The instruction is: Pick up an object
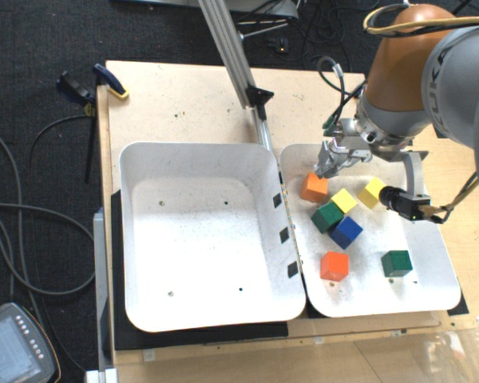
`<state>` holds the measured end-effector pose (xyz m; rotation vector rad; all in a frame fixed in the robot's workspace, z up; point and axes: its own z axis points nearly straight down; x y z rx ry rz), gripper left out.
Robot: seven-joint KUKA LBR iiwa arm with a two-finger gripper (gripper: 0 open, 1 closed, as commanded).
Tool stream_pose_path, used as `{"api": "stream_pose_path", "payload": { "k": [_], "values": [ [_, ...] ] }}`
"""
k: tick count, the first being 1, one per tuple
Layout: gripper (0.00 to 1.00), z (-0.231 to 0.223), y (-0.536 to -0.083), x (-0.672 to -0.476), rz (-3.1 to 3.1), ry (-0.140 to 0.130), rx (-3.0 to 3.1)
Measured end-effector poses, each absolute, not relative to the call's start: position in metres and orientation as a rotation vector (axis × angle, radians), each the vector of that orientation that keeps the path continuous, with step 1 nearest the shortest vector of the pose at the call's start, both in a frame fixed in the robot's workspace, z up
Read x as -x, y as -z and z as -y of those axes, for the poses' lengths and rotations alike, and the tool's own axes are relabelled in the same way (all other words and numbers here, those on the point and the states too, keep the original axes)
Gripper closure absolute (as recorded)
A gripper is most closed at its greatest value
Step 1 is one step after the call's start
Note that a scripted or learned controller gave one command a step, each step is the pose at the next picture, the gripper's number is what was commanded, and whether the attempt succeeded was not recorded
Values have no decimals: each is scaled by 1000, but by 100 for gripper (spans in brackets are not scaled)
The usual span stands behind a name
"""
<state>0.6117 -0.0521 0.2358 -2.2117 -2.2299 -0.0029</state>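
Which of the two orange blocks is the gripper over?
The orange block at the right bin's upper left, just below the gripper; the other orange block sits lower, apart.

Grey arm (463, 78) with orange band (403, 54), looped cables, metallic end effector (329, 166).

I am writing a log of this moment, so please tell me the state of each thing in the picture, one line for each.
gripper: low over the right bin, just above the orange block, nothing seen held.
orange block: lying in the bin, under the gripper.
yellow blocks and: lying in the bin.
green block: touching the blue block.
red-orange block: lying apart.
dark green block: lying apart.
right bin: holds all the blocks.
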Motion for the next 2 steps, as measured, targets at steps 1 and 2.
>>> {"api": "stream_pose_path", "payload": {
  "k": [1, 2],
  "values": [
    [100, -10, -243, -613, 2232, 4, 2211],
    [100, -70, -248, -620, 2232, 5, 2211]
  ]
}}
